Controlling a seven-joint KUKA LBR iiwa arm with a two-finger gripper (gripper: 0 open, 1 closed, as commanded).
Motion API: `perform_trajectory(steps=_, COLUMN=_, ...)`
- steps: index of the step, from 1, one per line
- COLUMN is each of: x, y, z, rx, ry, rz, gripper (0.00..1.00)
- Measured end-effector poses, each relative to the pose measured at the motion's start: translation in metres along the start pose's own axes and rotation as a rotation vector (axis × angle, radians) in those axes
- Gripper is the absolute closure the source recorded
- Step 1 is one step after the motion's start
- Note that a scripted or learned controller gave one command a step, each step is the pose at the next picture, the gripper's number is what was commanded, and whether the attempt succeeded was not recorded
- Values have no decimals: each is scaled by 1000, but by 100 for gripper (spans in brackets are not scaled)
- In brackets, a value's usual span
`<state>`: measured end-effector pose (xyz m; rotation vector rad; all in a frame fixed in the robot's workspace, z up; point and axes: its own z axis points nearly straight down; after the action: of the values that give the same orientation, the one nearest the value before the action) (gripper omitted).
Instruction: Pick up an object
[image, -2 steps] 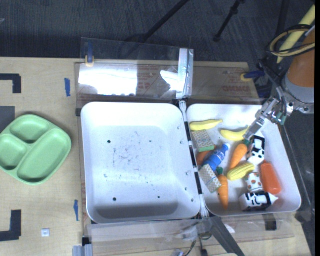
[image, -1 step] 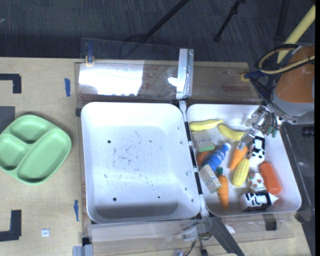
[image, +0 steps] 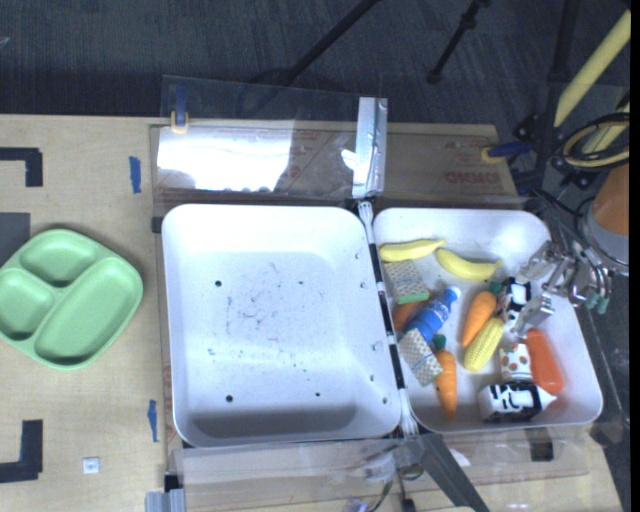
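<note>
On the wooden counter (image: 90, 420), far to the left of the right bin, sits a green divided plate (image: 66, 297) with three compartments. Next comes the left bin (image: 270, 320), white and scuffed with faint marks on its floor, touching the right bin (image: 560, 410) along a shared middle edge. Behind both bins stands a clear plastic panel (image: 265, 150) with a shiny upright strip at its right end.

Inside the right bin, along its left wall, a speckled sponge-like block (image: 407, 280) lies just below a yellow banana (image: 410, 250). Lower on that same side is a second speckled block (image: 420, 356), with a blue bottle with a white cap (image: 433, 315) slanting between the two. A second banana (image: 466, 264) rests toward the bin's back middle. Near the centre, an orange carrot (image: 478, 315) leans beside a yellow corn cob (image: 484, 343), and a smaller orange carrot (image: 446, 382) lies toward the front wall. At the front right stands a black-and-white cow-patterned piece (image: 515, 398), with an orange-red oblong (image: 545, 362) just behind it.

The gripper (image: 532, 300) hangs low over the bin's right half, beside a small black-and-white object (image: 518, 295); its metal fingers look spread, with nothing seen between them. The arm's orange band (image: 612, 205) shows beyond the bin's right rim.
</note>
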<state>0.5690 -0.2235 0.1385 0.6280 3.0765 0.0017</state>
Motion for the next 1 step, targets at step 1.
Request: perform_trajectory(steps=1, x=-1, y=49, z=-23, rx=-1, ry=-6, rz=6, gripper=0)
